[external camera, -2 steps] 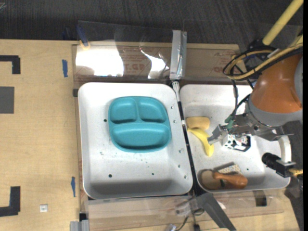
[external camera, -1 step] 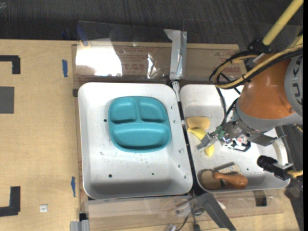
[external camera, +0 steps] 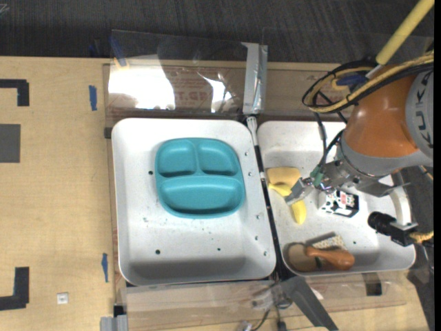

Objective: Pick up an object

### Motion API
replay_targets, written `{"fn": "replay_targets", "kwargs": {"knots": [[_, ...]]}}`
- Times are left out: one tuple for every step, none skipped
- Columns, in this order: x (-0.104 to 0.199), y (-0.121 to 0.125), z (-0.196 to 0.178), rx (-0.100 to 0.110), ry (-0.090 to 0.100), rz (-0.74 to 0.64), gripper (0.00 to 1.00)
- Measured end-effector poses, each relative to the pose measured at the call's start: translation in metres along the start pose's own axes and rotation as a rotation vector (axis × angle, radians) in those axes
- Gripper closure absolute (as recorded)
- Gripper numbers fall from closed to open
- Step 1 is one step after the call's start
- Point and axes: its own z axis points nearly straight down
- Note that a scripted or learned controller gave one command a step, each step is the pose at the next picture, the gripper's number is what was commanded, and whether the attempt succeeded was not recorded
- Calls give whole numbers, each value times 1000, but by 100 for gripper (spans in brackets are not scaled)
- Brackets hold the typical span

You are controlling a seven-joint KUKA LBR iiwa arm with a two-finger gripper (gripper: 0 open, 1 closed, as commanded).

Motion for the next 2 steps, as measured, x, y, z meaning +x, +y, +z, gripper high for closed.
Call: {"fn": "replay_targets", "kwargs": {"knots": [[6, -5, 0, 2, 1, -89, 0], [2, -12, 0, 2, 2, -30, 0]]}}
